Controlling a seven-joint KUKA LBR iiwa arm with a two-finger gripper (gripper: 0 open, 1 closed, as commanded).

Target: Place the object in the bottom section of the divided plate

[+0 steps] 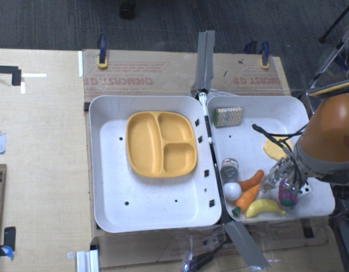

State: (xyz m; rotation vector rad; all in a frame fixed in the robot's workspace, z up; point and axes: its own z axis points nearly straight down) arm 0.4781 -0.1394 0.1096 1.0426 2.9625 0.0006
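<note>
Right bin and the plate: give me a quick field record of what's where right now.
plate: yellow divided plate in the left bin, sections bare
right bin: banana, two carrots, white ball, small jar, sponge, flat yellow piece
gripper: low over the right bin, above a purple item beside the banana
grip: cannot tell
task status: nothing yet on the plate
</note>
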